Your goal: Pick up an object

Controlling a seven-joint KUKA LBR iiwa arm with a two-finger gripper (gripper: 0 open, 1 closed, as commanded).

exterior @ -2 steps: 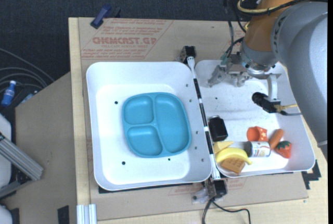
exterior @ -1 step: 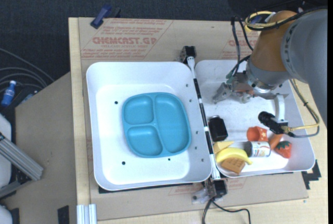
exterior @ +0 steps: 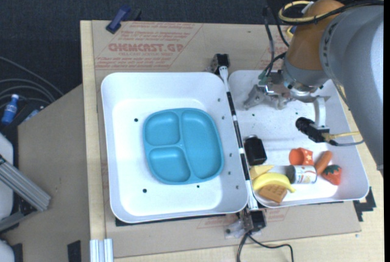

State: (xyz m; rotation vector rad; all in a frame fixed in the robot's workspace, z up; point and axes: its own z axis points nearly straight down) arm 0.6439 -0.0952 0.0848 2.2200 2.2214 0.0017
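My gripper [exterior: 267,98] hovers over the far left part of the right bin [exterior: 350,191], fingers apart with nothing between them. Below it the bin floor is bare. The objects lie along the near side of that bin, well apart from the gripper: a black block [exterior: 254,148] by the left wall, a yellow banana [exterior: 272,182] on a brown piece [exterior: 272,194], an orange piece [exterior: 300,156], a small white can [exterior: 304,174] on its side, a carrot [exterior: 324,160] and a red fruit [exterior: 332,175].
The left bin [exterior: 116,133] holds a blue divided plate [exterior: 181,145]. The grey arm with its orange band [exterior: 311,35] comes in from the upper right above the right bin's far side. A blue clip [exterior: 117,20] lies on the bench's far left corner.
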